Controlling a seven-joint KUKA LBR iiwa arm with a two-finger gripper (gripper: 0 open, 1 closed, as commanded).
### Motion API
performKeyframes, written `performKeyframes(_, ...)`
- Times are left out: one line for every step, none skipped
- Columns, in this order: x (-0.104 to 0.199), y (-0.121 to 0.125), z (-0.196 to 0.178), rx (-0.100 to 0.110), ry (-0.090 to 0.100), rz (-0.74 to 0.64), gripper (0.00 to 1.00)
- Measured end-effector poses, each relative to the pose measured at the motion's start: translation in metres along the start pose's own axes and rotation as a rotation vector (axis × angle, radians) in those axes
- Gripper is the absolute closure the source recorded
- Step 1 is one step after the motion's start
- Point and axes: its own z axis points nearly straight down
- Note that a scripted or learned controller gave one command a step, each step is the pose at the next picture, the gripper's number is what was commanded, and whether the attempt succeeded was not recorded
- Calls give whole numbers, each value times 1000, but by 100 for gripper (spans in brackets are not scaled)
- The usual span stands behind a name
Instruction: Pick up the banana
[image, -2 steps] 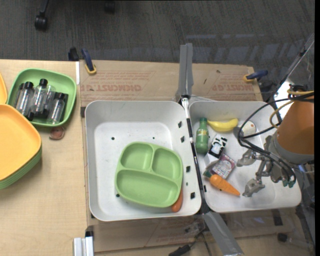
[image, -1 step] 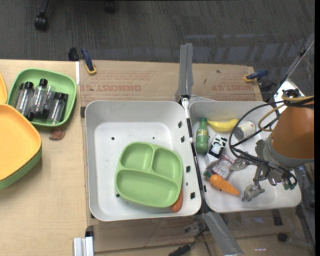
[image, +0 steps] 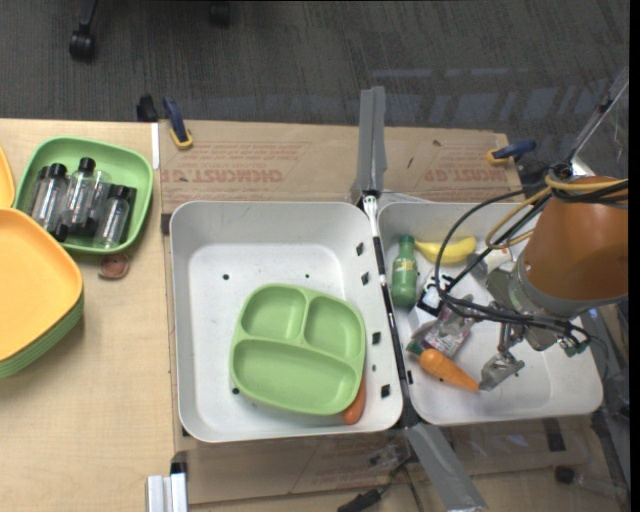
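The banana (image: 446, 249) lies at the right bin's far edge, well apart from the tool (image: 497, 368); its grip state I cannot tell

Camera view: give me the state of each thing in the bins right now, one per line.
banana: lying at the back of the right bin, not held.
green bottle: lying by that bin's left wall.
carrot: lying on the right bin's floor, near the tool.
green divided plate: right way up in the left bin.
tool: low over the right bin, away from the banana.

Green divided plate (image: 298, 348) in left bin (image: 190, 300); carrot (image: 448, 369), bottle (image: 403, 270) right.
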Motion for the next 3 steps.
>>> performKeyframes(10, -17, 32, 7, -10, -358, 0)
performKeyframes(6, -17, 21, 11, -22, -353, 100)
performKeyframes(-31, -56, 29, 8, -8, -229, 100)
